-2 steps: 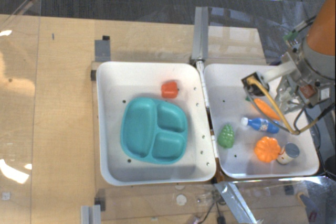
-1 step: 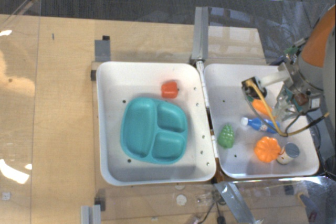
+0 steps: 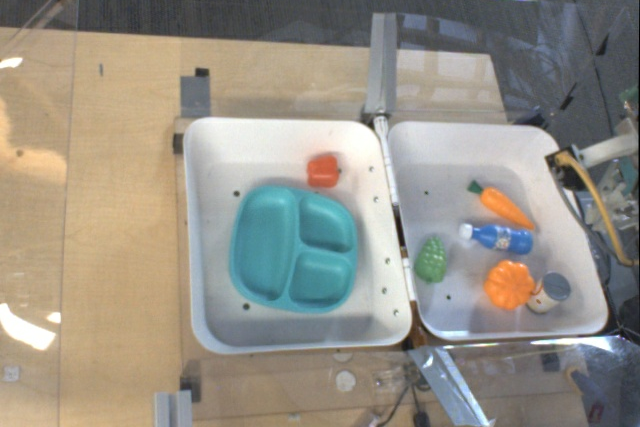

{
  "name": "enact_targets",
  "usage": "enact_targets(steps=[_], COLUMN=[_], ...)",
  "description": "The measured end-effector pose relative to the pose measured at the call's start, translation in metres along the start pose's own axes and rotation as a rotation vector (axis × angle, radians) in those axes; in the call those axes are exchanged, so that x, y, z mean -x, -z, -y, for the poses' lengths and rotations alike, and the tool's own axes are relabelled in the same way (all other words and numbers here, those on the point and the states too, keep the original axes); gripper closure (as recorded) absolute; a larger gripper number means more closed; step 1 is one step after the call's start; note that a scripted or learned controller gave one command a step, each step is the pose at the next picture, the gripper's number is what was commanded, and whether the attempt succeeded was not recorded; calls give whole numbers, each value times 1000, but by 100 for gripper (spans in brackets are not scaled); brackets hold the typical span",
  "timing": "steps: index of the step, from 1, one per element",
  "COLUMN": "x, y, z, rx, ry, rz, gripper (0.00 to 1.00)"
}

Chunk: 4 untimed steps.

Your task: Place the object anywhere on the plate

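Note:
A teal plate with three compartments lies in the left bin, and nothing rests on it. Just beyond its far edge, on the bin floor, sits a small red-orange object. In the right bin are a toy carrot, a blue and white bottle, a green bumpy fruit, an orange pumpkin and a small can.
A metal post stands behind the seam between the two bins. Cables and a white fitting crowd the right bin's far right edge. Wooden bench stretches to the left.

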<state>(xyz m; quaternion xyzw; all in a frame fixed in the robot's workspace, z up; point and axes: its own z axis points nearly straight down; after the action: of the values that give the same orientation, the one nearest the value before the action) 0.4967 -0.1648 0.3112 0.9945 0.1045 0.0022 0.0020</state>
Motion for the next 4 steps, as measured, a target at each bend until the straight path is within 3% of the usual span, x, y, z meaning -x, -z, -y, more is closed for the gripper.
enact_targets(steps=[4], x=[-15], y=[38], z=[2], rx=[16], ry=[46], rz=[-7], gripper=[100])
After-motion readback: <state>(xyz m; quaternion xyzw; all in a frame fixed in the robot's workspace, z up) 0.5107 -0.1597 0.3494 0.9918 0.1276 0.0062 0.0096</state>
